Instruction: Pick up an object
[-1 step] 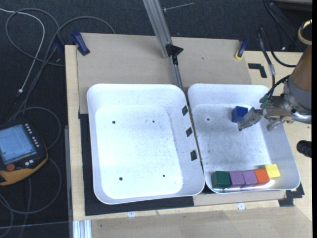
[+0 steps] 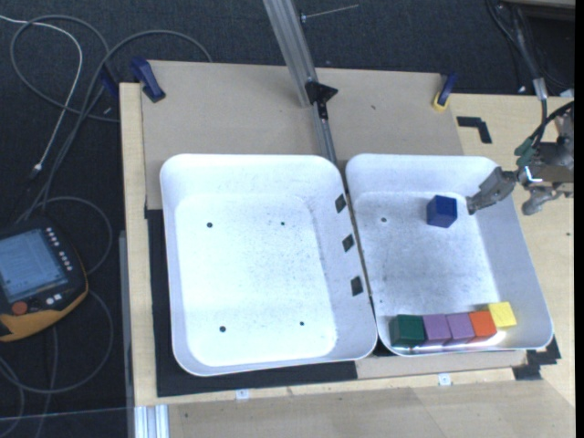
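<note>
The tool [image 2: 488,192] hangs at the right bin's [image 2: 520,245] far right rim, its finger state unclear, with the blue cube [image 2: 442,211] just beside it on open floor. Green [image 2: 408,328], purple [image 2: 444,327], orange [image 2: 482,323] and yellow [image 2: 503,315] cubes line the near rim.

The two bins are white with lots of tiny dark specks, like pepper. The left bin [image 2: 251,263] has four small black dots on its floor. The right bin [image 2: 429,263] holds a dark blue block [image 2: 442,211]. Along its near edge sits a row of blocks: green [image 2: 408,328], purple [image 2: 437,328], a lighter purple [image 2: 459,326], orange [image 2: 482,323] and yellow [image 2: 502,315]. The bench [image 2: 228,108] is pale tan wood. It has a blue clamp [image 2: 146,78] at one far corner and a blue and yellow clamp [image 2: 444,89] at the other. The floor [image 2: 55,108] is dark grey carpet with thin grey cables [image 2: 50,39]. A handset [image 2: 36,276] on it is orange and black with a pale blue screen. The gripper [image 2: 497,188] is grey.
</note>
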`<state>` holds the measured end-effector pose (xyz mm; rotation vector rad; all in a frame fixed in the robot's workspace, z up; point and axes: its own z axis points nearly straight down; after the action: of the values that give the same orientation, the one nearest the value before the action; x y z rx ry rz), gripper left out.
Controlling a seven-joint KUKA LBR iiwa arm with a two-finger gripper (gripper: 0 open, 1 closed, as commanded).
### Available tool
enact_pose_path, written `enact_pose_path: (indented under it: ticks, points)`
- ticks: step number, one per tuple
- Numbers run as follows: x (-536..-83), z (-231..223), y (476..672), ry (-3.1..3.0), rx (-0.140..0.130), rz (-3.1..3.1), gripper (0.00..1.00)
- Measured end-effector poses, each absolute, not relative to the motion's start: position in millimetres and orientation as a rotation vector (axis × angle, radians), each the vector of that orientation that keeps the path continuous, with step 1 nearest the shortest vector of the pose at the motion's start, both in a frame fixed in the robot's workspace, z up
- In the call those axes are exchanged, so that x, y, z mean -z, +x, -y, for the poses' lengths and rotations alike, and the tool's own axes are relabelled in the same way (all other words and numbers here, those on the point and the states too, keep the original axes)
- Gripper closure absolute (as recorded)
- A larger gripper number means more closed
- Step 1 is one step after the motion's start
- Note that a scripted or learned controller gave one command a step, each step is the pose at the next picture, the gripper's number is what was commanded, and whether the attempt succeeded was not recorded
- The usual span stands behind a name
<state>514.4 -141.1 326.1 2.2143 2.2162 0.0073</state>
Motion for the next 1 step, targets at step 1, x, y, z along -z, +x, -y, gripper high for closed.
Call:
enact_pose_path:
  ticks: [1]
  points:
    - [-319.4, 175.2, 484.4, 2.226, 0.002, -2.218, 0.00]
